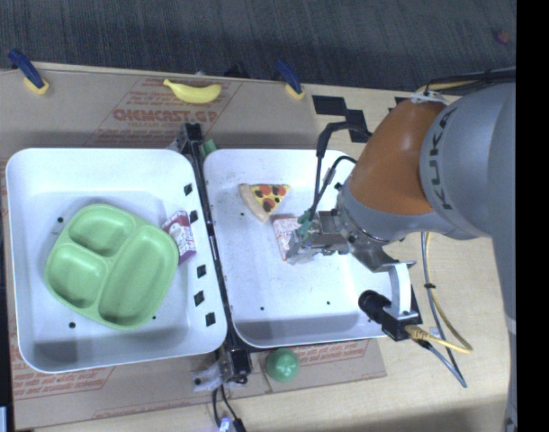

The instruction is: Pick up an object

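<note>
In the right bin (256, 327), a toy pizza slice (265, 198) lies near the far wall. Just below it lies a small pinkish packet (283, 235). My gripper (303, 238) is low over the bin, right against the packet's right edge, and partly covers it. I cannot tell whether the packet is gripped. The grey arm with its orange band (396, 165) reaches in from the right and hides the bin's right side.
The left bin (31, 178) holds a green divided plate (111, 264) and a red-and-white packet (180, 234) by its right wall. A toy banana (193, 89) lies behind the bins. A green ball (281, 364) sits in front of them. Blue clamps (27, 70) grip the cardboard's far edge.
</note>
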Robot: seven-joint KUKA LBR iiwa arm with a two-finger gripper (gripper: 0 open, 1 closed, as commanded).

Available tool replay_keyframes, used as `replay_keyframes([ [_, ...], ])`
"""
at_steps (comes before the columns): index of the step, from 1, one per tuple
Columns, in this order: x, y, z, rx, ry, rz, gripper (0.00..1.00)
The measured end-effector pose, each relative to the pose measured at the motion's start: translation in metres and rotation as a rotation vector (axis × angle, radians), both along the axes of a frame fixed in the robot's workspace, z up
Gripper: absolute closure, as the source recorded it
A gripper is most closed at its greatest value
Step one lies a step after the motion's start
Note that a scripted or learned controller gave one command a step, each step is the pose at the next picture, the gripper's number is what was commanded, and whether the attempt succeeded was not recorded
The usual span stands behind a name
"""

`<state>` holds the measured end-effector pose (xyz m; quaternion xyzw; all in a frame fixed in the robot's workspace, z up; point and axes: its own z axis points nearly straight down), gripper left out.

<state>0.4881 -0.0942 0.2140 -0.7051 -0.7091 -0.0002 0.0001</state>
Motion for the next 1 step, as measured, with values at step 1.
replay_keyframes([
  [1,-0.0002,-0.0001,-0.0003,0.000,0.001,0.000,0.00],
])
